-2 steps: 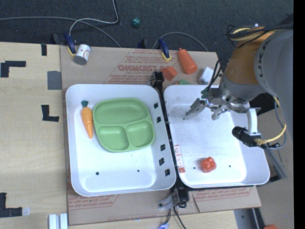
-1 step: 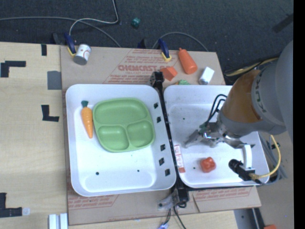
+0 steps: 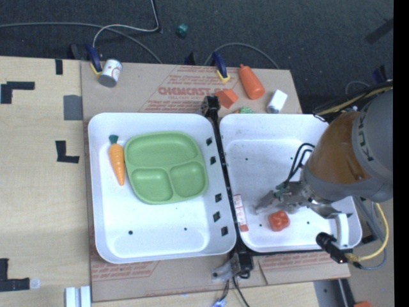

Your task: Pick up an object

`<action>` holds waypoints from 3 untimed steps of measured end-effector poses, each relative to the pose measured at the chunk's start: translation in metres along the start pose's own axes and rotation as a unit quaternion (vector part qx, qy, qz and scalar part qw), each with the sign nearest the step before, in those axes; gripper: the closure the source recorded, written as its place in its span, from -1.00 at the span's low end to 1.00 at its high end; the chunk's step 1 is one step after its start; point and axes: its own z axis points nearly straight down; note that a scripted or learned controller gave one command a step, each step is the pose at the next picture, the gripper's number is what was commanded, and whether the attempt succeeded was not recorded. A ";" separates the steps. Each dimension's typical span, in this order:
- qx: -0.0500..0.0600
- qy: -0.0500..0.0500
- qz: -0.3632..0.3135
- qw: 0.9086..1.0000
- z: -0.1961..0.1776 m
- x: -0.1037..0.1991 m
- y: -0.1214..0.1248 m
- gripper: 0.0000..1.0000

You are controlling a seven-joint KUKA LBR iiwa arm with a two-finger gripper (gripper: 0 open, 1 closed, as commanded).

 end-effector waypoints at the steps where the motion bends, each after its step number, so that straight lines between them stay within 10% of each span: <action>1: -0.002 -0.001 0.000 1.000 -0.087 -0.042 0.068 -1.00; 3: -0.003 0.000 0.000 1.000 0.005 0.001 -0.004 -1.00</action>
